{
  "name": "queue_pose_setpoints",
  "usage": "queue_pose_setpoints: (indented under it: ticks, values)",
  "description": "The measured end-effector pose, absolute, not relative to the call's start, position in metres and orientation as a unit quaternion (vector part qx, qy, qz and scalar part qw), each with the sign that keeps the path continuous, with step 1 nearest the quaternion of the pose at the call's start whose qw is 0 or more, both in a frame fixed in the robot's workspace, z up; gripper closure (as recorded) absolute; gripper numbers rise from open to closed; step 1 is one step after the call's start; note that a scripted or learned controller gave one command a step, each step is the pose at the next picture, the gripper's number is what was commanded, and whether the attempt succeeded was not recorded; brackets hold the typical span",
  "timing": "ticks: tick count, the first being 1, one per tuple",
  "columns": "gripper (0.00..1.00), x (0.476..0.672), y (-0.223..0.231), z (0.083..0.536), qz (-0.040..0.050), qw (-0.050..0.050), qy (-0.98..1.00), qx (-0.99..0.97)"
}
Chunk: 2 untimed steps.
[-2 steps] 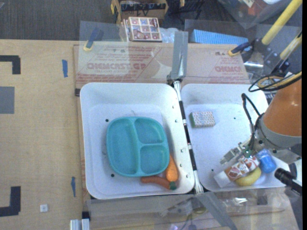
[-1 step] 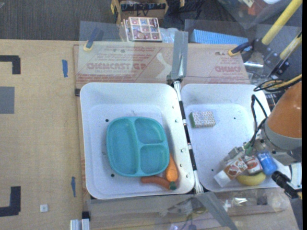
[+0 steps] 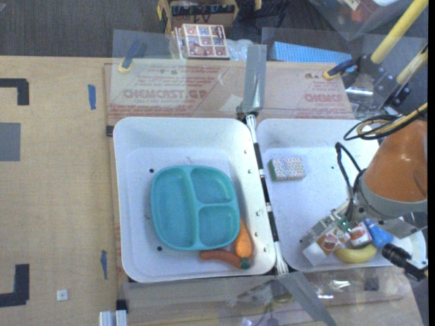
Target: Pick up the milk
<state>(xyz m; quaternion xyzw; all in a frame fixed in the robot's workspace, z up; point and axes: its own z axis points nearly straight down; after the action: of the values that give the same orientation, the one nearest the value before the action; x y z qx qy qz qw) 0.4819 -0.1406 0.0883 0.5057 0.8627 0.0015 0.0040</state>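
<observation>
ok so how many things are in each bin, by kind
Left bin:
teal divided plate: 1
carrot: 1
reddish sausage-like item: 1

Right bin:
small speckled box: 1
milk carton: 1
banana: 1
blue item, kind unclear: 1

Total: 7, under and around the gripper the pile is cluttered, so the count there is approximate.

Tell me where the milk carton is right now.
The milk carton lies in the right bin, near its front edge, beside the banana and directly under the gripper.
</observation>
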Motion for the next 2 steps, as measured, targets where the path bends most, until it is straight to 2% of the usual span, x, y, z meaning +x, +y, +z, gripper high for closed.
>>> queue_pose_setpoints:
  ticks: [1, 2]
  values:
    - [1.0, 0.483, -0.142, 0.099, 0.0026, 0.007, 0.862, 0.507]
    - [1.0, 0.494, -0.058, 0.185, 0.0004, 0.001, 0.872, 0.49]
